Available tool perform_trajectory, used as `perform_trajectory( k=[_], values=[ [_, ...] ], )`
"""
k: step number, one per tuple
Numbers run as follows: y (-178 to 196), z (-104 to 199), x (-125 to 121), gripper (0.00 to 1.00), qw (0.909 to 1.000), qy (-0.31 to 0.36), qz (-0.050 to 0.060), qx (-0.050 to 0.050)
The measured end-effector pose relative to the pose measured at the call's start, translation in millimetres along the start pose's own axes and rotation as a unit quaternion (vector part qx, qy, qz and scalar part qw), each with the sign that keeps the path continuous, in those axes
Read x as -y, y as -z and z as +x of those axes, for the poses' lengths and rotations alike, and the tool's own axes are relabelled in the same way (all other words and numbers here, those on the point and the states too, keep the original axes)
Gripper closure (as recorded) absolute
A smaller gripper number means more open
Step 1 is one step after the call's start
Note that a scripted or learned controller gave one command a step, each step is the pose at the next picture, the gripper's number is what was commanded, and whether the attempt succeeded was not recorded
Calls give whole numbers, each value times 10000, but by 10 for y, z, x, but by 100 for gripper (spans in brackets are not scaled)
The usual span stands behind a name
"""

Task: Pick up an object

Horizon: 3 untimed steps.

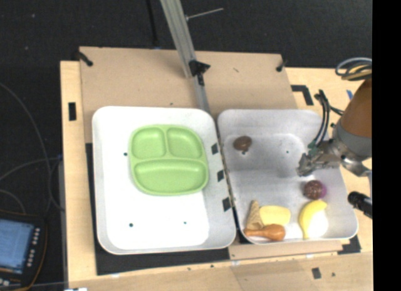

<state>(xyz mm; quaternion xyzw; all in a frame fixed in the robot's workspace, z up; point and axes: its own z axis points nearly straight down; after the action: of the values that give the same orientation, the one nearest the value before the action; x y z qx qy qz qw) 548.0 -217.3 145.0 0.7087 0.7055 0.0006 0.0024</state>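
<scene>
Since the dark red ball sits loose in the right bin, just below the gripper, it looks the likeliest target. Whether that gripper is released or clenched cannot be told from this slanted view. A yellow banana lies close beneath the ball, with more toy food nearby. A slightly off descent could nudge the round ball away, or catch the banana instead.

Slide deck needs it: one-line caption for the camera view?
Gripper low in right bin above purple fruit; green divided plate in left bin.
</scene>
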Motion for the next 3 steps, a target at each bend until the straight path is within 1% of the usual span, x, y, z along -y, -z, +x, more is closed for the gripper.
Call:
perform_trajectory(
  k=[1,2,3],
  values=[
    [633,-14,-81,100,10000,37,-22,7],
    [675,-25,-87,100,10000,39,8,-5],
    [745,566,-146,100,10000,62,8,-19]
  ],
)
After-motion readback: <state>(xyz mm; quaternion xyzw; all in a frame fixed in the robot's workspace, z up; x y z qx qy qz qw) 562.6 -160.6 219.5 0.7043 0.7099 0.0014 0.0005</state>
